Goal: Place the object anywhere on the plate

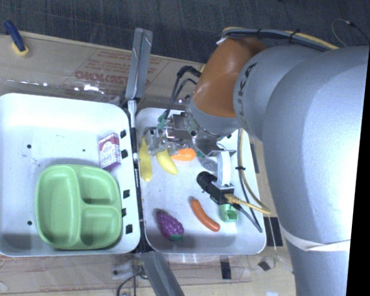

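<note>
Fingers [162, 137] above banana [166, 161] (right bin)

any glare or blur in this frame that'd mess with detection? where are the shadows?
Camera view: glare streak on the cardboard above the left bin; the bin's upper floor is washed out near white. Soft shadow under the green plate at its lower left. The arm is large, slightly soft. The gripper is cluttered and dim; the items in the right bin are fairly sharp.

One fixed camera — above the bench [64, 54], slanting down on both bins [19, 115].
</note>
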Controlling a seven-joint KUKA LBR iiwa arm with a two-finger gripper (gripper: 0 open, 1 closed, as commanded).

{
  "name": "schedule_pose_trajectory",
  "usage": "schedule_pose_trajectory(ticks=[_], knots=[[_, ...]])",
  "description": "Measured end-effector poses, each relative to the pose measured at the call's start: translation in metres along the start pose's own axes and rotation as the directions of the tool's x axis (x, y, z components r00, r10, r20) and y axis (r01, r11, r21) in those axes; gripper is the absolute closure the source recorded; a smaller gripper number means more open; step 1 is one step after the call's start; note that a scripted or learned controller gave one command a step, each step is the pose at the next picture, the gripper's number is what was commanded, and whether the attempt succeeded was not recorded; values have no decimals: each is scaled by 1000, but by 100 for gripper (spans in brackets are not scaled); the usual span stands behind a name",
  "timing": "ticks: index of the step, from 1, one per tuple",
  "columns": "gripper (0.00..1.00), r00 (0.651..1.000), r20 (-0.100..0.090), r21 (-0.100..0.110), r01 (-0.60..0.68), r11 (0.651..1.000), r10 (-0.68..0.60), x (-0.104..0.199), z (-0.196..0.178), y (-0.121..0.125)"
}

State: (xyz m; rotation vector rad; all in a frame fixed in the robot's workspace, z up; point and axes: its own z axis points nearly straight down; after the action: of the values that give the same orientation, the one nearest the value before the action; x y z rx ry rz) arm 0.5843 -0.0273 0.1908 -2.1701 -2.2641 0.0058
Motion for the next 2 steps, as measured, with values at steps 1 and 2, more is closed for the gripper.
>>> schedule_pose_trajectory(ticks=[1, 2], knots=[[100, 967, 1, 0, 254, 967, -254, 65, 0, -41], [100, 907, 2, -1, 420, 907, -420, 66, -29, -77]])
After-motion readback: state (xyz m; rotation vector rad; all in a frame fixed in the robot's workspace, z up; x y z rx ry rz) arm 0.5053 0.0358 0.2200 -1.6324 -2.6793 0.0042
